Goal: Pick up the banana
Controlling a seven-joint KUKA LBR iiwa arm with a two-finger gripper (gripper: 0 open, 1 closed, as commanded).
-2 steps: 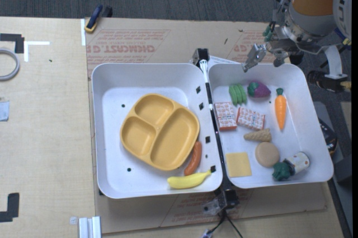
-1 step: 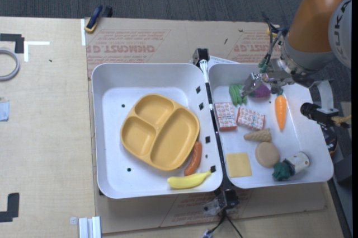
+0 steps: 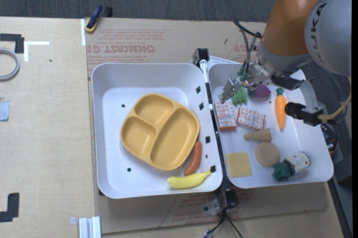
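The yellow banana [image 3: 189, 180] lies in the left bin [image 3: 106, 136] near its front right corner, just below a red-orange sausage [image 3: 193, 158]. My gripper [image 3: 231, 89] hangs over the back left part of the right bin [image 3: 319, 175], far from the banana, close to a green leafy toy [image 3: 240, 96]. Its fingers look slightly apart and I see nothing between them.
A yellow three-compartment plate [image 3: 160, 131] takes up the middle of the left bin. The right bin holds a carrot [image 3: 280, 111], a purple item [image 3: 260, 89], two red-white boxes [image 3: 238, 117], a cheese slice [image 3: 239, 164], a bread roll [image 3: 267, 154], a broccoli [image 3: 282, 171] and other toys.
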